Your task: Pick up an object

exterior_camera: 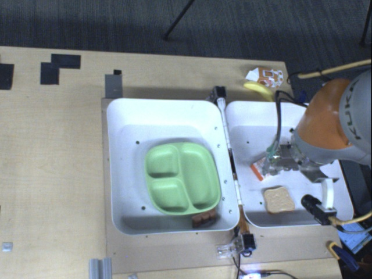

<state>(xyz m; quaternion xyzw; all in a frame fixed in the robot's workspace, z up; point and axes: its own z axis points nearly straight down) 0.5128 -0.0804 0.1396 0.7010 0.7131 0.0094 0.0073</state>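
- Looking down on a pale wooden worktop carrying two shallow white bins side by side, with black patches toward 10 o'clock of the view.
- Finding the left bin taking up the middle of the view, and the right bin sitting against its 3 o'clock side.
- Watching the grey arm with its orange band reaching in from 3 o'clock, over the right bin.
- Seeing a green divided plate lying flat at the centre of the left bin, three compartments facing up.
- Spotting the pincer hanging over the middle of the right bin; cannot tell whether released, clenched or grasping anything.
- Noting a tan slice lying flat at 6 o'clock of the right bin, near the pincer but apart from it.
- Picking out a white-and-orange packet and a yellow thing on the worktop at 12 o'clock of the right bin, close together.
- Noting a brown lump touching the plate's rim at its 5 o'clock.
- Finding a small orange-red piece just beside the pincer at its 8 o'clock; cannot tell whether touching.
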